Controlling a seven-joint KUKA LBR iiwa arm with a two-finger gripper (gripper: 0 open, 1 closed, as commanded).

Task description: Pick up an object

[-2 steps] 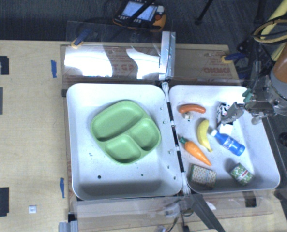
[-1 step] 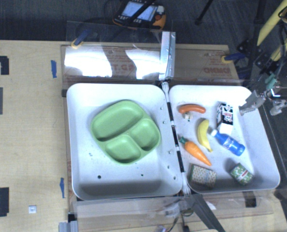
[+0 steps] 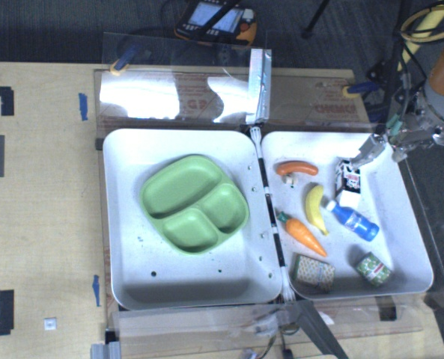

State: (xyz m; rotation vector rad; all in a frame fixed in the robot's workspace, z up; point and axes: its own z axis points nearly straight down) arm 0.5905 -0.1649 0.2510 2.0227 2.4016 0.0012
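Right bin (image 3: 416, 223): one hot dog (image 3: 297, 169), banana (image 3: 315, 209), carrot (image 3: 305, 235), bottle (image 3: 354, 221), carton (image 3: 348, 178). Gripper (image 3: 373, 148) just above carton; finger state impossible to tell.

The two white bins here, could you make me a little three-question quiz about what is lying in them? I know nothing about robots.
1. True or false: the green divided plate lies in the same bin as the banana.
2. Which thing lies nearest the gripper?
A. the carrot
B. the small black and white carton
C. the green can
3. Fill in: the blue bottle has a ____ cap.

Key
1. False. The plate lies in the left bin; the banana lies in the right bin.
2. B. The carton sits just below the gripper, near the bin's far right corner.
3. White.
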